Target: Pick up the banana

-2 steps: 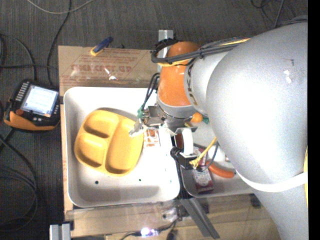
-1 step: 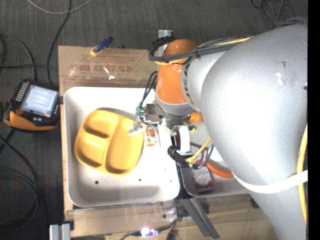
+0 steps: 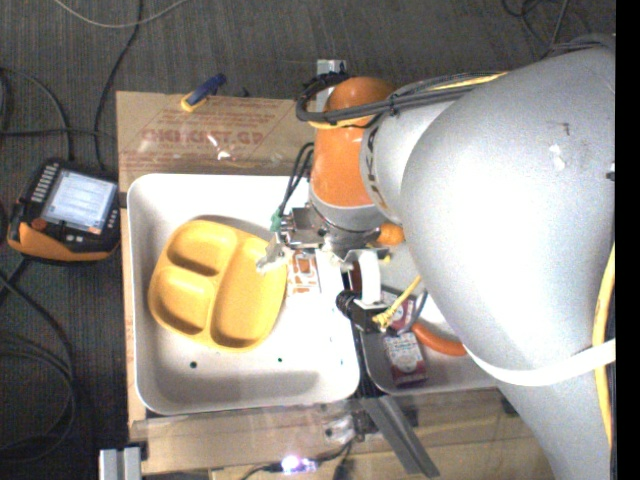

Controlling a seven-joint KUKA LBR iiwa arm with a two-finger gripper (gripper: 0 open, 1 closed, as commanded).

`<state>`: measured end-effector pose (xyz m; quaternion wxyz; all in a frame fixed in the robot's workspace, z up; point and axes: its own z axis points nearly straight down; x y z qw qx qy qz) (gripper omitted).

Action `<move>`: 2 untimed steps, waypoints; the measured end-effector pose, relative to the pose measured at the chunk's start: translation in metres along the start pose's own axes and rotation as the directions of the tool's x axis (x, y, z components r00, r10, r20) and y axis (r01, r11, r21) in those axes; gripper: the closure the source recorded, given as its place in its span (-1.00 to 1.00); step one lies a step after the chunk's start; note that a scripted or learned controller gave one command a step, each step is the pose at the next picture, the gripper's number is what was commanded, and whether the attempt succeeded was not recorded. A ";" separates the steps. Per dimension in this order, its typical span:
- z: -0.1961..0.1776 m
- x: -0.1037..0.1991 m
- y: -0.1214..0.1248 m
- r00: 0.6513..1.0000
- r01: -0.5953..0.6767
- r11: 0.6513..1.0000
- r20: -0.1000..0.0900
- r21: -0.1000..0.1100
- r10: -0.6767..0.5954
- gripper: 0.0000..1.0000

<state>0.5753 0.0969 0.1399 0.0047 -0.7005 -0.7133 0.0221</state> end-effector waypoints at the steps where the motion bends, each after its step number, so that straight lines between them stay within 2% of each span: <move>1: 0.000 -0.001 0.003 1.000 0.029 0.999 0.000 0.016 -0.029 -1.00; 2: 0.000 -0.001 0.003 0.999 0.040 0.999 0.000 0.017 -0.040 -1.00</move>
